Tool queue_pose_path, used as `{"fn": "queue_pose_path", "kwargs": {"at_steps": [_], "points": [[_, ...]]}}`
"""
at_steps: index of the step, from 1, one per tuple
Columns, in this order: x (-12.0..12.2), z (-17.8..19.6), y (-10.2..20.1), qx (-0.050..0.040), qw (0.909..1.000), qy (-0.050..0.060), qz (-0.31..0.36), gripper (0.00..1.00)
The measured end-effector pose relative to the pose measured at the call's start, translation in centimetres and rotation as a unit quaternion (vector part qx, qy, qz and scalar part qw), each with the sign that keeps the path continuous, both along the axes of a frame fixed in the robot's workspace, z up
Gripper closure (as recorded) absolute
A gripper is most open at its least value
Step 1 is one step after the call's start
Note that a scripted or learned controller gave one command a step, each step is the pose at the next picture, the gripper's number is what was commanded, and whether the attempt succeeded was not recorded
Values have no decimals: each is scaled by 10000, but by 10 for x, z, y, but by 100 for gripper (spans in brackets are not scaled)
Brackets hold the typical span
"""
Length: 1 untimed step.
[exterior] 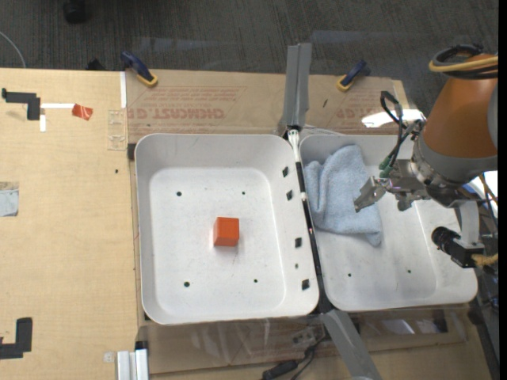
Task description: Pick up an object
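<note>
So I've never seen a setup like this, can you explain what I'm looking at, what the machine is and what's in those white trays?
One camera fixed above a bench looks down at a slant. The grey and orange shape at the right is a robot arm; its gripper is the two-finger claw at its tip. Two shallow white bins sit side by side. The left bin holds a small orange block. The right bin holds a crumpled light blue cloth. The gripper is at the cloth's right edge; a hold on it isn't clear from here.

Cardboard sheet (238, 101) behind the bins: red print, upside down from this view, large line reads "CHEMCAST GP"; smaller lines beneath too small to read.
</note>
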<state>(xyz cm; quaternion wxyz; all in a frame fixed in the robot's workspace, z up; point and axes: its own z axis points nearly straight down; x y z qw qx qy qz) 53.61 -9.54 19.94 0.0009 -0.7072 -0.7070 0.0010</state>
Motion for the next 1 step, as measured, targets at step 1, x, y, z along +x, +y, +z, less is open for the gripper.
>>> {"fn": "queue_pose_path", "kwargs": {"at_steps": [1], "points": [[30, -9, 57, -2, 9999, -2, 157, 0]]}}
